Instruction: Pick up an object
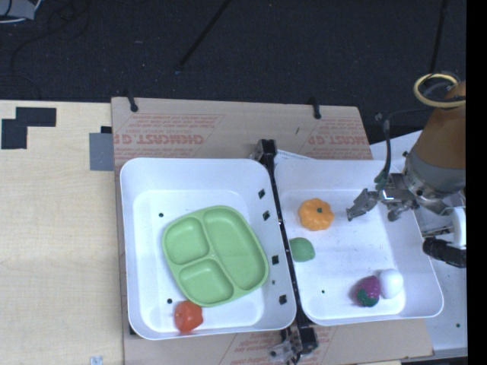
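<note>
Camera view: the gripper point(374, 204) hangs over the right bin point(411, 310), fingers spread apart and holding nothing, facing the orange pumpkin point(316, 214) just beside it, the likeliest pick. The green plate point(214, 255) lies in the left bin point(144, 196).

You see two white bins point(141, 204), one green plate point(214, 255), and five small toys: orange point(316, 214), green point(302, 249), purple point(368, 290), white point(391, 283), red point(188, 315).

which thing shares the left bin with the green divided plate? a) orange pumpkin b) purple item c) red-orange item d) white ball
c: the small red-orange item lies at the near corner of the left bin, just below the green divided plate; the other three things sit in the right bin.
</note>
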Motion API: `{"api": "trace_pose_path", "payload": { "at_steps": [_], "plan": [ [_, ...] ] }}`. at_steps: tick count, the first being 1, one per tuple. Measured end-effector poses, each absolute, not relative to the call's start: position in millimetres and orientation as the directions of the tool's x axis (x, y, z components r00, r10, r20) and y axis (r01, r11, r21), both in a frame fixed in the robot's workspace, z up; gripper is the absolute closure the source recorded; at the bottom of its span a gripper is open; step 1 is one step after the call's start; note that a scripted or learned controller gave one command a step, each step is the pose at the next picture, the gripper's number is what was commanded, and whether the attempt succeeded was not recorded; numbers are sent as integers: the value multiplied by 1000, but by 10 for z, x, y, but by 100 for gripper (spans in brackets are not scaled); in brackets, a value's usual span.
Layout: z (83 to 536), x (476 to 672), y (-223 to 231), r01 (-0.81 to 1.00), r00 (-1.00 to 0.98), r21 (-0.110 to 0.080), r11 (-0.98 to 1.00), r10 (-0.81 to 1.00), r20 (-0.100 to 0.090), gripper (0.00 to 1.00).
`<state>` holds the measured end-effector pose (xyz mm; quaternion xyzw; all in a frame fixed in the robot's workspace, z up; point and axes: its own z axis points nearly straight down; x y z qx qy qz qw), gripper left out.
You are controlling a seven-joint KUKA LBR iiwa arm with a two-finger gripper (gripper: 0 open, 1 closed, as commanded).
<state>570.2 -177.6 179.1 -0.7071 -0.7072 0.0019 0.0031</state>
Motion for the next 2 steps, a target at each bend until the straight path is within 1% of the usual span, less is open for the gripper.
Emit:
{"api": "trace_pose_path", "payload": {
  "at_steps": [1, 2],
  "plan": [
    [1238, 5617, -1838, 1000, 1, -7, -1, 1000, 2, 0],
    [856, 5614, -1827, 1000, 1, -4, -1, 1000, 1, 0]
  ]
}}
